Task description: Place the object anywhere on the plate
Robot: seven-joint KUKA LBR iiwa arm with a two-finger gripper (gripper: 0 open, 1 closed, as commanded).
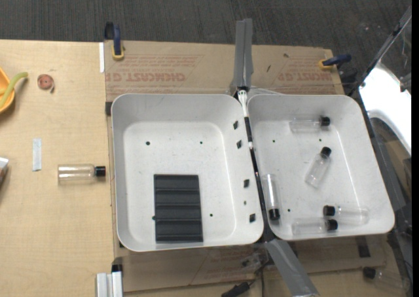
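Note:
A dark ridged rectangular plate lies flat in the left bin, near its front wall. Several clear plastic vials with black caps lie in the right bin. One vial is at the back, and another lies tilted in the middle. A third vial rests along the left wall. Two more vials lie side by side at the front right corner.
On the wooden bench to the left lie a loose vial, a small white strip, a pink disc and an orange and yellow item. Cardboard under the bins is held by clamps.

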